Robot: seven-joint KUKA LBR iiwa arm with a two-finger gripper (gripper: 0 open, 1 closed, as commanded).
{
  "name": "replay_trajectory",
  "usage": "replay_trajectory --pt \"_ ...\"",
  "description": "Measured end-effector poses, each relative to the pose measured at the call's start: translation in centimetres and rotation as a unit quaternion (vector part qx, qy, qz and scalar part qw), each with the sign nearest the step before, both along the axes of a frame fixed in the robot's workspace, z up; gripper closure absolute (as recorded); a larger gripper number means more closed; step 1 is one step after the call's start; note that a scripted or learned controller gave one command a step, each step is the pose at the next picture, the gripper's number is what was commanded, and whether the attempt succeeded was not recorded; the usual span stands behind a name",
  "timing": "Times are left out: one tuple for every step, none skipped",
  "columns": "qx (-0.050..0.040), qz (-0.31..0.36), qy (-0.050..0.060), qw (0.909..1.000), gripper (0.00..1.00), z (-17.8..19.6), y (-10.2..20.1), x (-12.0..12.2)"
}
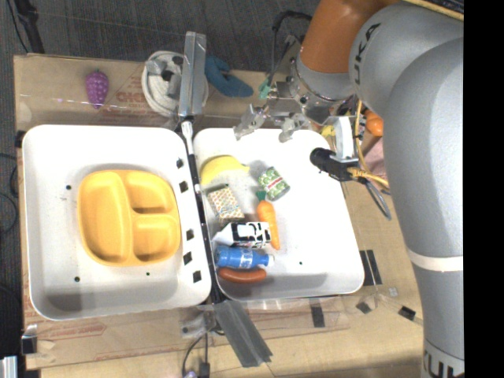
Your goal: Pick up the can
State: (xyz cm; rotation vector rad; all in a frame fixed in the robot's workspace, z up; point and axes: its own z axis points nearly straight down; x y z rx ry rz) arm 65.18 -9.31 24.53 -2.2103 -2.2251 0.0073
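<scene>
1. Big grey arm [425, 179] fills the right side, closest to us.
2. Its gripper [266, 124] hangs over the top edge of the right bin [331, 235], fingers spread wide, holding nothing.
3. Down from the fingers, near the bottom of this bin, the blue can [242, 258] lies on its side, pointing left to right.

You can read only the dark letters "UKA", part of a brand name, on the grey robot arm [409, 77] beside its orange band [335, 30].
</scene>
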Motion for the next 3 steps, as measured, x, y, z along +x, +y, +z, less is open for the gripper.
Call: replay_trajectory --pt "-0.0007 -0.056 0.0 0.9984 0.0 -9.0 -7.3 -2.2" --pt "-0.0006 -0.053 -0.001 0.9986 0.0 -15.5 -9.9 -1.1" --pt "-0.0001 -0.052 0.0 0.9987 1.0 -14.6 -9.8 -1.1"
